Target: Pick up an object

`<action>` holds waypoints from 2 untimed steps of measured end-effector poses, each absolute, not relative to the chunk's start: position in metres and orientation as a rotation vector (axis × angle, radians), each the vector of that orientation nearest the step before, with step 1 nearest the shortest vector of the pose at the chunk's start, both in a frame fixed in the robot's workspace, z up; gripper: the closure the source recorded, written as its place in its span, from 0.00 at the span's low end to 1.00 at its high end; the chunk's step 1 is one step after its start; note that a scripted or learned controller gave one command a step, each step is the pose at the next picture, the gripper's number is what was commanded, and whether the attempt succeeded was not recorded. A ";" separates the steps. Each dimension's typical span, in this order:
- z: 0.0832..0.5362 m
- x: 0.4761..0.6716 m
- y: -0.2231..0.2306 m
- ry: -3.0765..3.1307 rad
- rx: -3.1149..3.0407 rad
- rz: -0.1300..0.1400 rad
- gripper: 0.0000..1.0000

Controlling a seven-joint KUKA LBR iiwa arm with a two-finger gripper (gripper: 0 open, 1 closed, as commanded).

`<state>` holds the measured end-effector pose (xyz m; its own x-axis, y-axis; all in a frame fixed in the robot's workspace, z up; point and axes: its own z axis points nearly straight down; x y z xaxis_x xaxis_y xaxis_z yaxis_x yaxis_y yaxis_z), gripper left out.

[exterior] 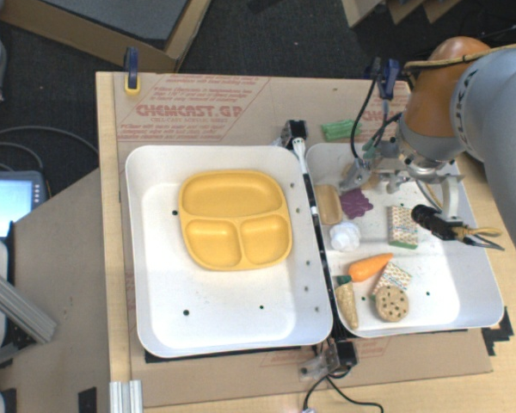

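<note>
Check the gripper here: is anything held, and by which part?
Cannot be told. The gripper hangs over the right bin beside the purple toy, with nothing visible between its fingers.

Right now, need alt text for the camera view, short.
A grey arm with an orange band reaches from the right, its tool over the far end of the right white bin, near a purple toy. That bin also holds a carrot, a cookie and other small items. The left bin holds a yellow divided plate.
</note>
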<state>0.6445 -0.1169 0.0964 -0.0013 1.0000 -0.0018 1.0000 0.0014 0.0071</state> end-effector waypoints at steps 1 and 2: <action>0.107 0.645 -0.117 2.216 2.213 0.009 1.00; 0.107 0.645 -0.117 2.217 2.213 0.007 0.00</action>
